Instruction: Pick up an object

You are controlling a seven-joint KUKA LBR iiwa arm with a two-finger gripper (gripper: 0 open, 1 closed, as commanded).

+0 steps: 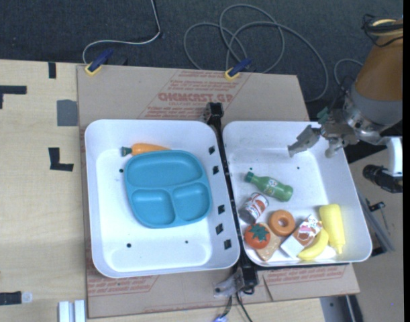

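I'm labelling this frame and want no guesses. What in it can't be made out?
- Carrot, left bin: mostly hidden behind the blue tray.
- Can, right bin: label too small to read.
- White packet: partly covered by the banana and the toys around it.
- Arm: cut off by the camera view's right edge.

Tray (pixel 168 192) in left bin (pixel 100 200), bottle (pixel 270 186) in right bin (pixel 345 193)
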